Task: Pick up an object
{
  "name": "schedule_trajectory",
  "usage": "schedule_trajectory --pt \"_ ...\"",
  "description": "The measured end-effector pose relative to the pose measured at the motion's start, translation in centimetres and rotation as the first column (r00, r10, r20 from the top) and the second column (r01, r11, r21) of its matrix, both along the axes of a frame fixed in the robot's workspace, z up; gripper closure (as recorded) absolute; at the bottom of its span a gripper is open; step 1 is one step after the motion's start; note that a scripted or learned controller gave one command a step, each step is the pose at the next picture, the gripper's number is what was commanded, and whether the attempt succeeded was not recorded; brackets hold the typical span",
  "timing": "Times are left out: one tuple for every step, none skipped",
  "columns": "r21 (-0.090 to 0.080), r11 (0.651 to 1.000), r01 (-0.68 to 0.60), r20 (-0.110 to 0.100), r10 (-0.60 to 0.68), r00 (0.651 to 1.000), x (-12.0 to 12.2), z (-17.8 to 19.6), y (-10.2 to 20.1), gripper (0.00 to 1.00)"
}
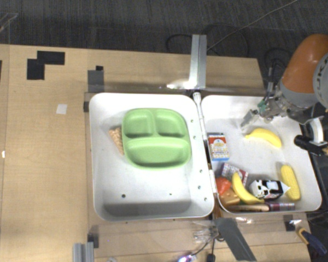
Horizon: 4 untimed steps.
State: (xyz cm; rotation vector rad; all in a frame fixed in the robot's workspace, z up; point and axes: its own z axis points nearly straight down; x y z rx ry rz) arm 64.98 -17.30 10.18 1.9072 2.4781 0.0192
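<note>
Pincer [250,117]: I see it apart — nothing between its fingers, far end of right bin [312,200].
Banana [264,137]: just beside it.

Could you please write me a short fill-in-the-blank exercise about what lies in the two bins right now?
1. The divided tray in the left bin is ____ in colour.
2. The end effector hovers over the ____ bin.
3. The corn cob lies near that bin's ____ edge.
4. The divided tray has ____ compartments.

Missing words: green; right; right; three
</note>
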Motion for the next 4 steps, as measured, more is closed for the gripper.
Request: schedule_trajectory --pt "-0.003 1.000 0.007 -0.006 -0.007 1.000 -3.2 -1.2 -1.6 0.00" --pt "-0.001 1.000 0.006 0.001 -0.006 1.000 -2.9 0.0 -1.5 1.00" --pt "-0.001 1.000 0.006 0.001 -0.006 1.000 -2.9 0.0 -1.5 0.00" --pt "-0.003 0.998 -0.067 -0.005 0.067 0.998 -6.0 -1.2 -3.2 0.00"
